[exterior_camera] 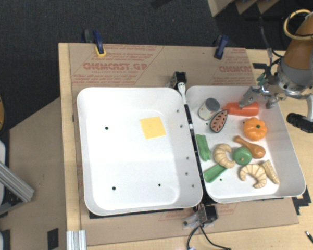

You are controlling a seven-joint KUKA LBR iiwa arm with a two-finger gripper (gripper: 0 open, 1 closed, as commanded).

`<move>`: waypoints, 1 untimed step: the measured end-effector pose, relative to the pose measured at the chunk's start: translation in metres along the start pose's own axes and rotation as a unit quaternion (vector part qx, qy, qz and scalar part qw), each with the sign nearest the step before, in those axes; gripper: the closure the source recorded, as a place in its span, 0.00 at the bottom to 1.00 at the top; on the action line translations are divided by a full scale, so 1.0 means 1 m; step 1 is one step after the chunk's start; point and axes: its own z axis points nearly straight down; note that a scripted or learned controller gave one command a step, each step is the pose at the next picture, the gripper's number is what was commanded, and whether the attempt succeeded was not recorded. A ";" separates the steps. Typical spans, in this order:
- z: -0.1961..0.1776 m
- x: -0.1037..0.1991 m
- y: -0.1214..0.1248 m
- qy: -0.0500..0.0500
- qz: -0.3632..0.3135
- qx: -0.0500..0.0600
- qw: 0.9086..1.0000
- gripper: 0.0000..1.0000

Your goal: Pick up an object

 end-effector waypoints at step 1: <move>0.020 0.051 0.007 -0.005 0.000 -0.010 1.000 0.00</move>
